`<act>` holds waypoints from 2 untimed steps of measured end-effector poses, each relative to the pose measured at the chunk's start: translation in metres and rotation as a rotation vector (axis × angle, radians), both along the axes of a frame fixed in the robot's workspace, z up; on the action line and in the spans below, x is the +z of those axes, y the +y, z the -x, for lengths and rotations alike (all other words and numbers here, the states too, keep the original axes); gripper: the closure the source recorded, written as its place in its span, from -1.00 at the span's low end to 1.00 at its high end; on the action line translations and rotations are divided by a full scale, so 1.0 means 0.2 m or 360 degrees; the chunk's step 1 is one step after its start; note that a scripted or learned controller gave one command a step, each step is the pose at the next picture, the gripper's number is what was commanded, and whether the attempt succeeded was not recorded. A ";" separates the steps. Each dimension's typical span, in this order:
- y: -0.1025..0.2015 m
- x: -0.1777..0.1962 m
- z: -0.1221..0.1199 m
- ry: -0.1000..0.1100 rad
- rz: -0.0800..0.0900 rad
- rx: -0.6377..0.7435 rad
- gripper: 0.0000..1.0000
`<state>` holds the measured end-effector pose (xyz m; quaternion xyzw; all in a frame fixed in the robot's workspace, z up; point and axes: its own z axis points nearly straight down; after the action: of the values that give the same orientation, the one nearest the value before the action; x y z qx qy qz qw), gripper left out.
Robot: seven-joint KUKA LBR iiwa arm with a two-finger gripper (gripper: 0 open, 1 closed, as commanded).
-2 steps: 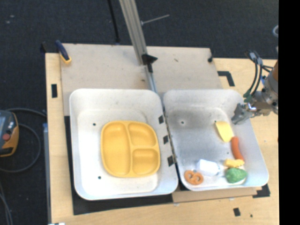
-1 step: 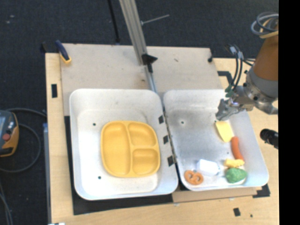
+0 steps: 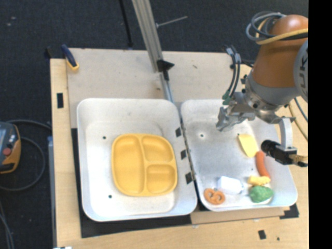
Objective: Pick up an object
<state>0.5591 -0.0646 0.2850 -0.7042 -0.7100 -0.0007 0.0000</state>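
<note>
One yellow block [image 3: 248, 144] lies just right of and below the gripper [image 3: 224, 122]; we cannot tell the jaw state.

Yellow tray [image 3: 144, 164], white bins [image 3: 93, 113], orange carrot [image 3: 261, 165], green broccoli [image 3: 261, 193]

One camera is looking down on the bench [image 3: 119, 74] from above, at a slant, from a middle distance. It is taking in both white bins whole: the left bin [image 3: 93, 118] is lying at frame centre-left and the right bin [image 3: 207, 113] at centre-right. Dark floor is showing along the top and left edges. An aluminium post [image 3: 148, 27] is slanting up toward the top centre. The arm [image 3: 277, 56] is entering from the upper right of the frame, standing nearer the lens than the bins.
</note>
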 end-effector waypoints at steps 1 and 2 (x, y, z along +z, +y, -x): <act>0.24 -0.01 0.00 0.0000 0.0000 -0.0002 1.00; 0.54 -0.08 -0.02 0.0004 0.0000 -0.0001 1.00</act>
<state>0.5638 0.0436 0.2692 -0.7044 -0.7099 0.0003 0.0009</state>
